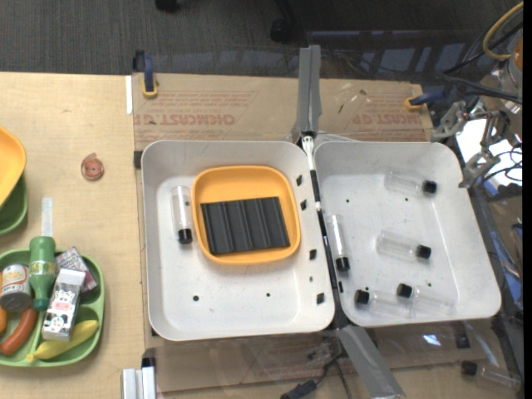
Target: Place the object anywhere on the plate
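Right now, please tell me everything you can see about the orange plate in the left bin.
The orange plate is a rounded square with a raised rim, looks like smooth plastic, and lies flat in the upper middle of the left bin. A dark grey ribbed rectangular object rests on it, covering most of its lower half. A clear tube with a black cap lies along its left side, very close; whether they touch I cannot tell.
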Action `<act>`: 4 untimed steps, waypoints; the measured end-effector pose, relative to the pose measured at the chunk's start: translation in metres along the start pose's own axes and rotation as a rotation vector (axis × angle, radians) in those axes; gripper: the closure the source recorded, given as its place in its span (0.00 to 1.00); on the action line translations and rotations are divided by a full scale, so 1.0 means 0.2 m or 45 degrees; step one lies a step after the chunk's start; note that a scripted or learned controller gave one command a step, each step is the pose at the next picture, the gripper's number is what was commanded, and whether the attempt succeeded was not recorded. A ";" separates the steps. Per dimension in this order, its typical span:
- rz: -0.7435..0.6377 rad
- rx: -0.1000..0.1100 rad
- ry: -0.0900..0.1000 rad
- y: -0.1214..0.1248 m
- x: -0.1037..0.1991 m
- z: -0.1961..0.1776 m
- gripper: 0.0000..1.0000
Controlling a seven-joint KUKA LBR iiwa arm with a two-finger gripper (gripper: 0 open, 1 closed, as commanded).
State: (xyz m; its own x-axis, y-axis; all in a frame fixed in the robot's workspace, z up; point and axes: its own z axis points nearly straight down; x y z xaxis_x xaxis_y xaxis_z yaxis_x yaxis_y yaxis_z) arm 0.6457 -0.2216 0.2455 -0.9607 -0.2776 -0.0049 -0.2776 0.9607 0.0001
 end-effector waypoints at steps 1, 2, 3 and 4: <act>-0.378 -0.001 -0.001 -0.02 -0.07 0.17 0.00; -0.836 -0.002 -0.002 0.04 -0.09 0.25 0.00; -1.227 -0.002 -0.002 -0.02 -0.07 0.28 0.00; -1.217 -0.002 -0.011 -0.02 -0.07 0.23 1.00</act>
State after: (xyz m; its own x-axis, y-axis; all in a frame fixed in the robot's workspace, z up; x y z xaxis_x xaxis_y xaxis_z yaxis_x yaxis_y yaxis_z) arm 0.6608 -0.2214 0.1986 -0.3273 -0.9448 -0.0109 -0.9449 0.3274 -0.0068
